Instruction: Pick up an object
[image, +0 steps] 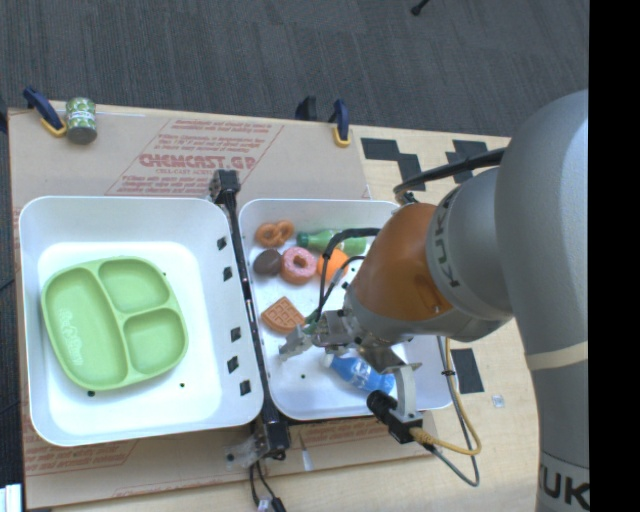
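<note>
Hovering low inside the right bin (425, 400), my gripper (312, 338) hangs just off the waffle (282, 316), which lies up and to its left, nearly touching. Whether my gripper is clenched or released I cannot tell from this slant, and nothing shows clearly as grasped in it.

From the one camera above: behind my gripper, toward the far wall, sit a brown donut (273, 234), a dark chocolate piece (267, 262), a pink donut (298, 264), a green item (318, 239) and an orange one (335, 262), the last partly hidden by my wrist. A blue object (357, 373) lies just below and to the right of my gripper, under my wrist. Well away to the left, across the divider, the left bin (200, 400) holds a green sectioned plate (114, 322).

I judge this the approach-and-descend step, nothing lifted yet. The waffle looks the nearest candidate; next I would need to centre over it, close firmly, then rise straight up without clipping the blue object.
</note>
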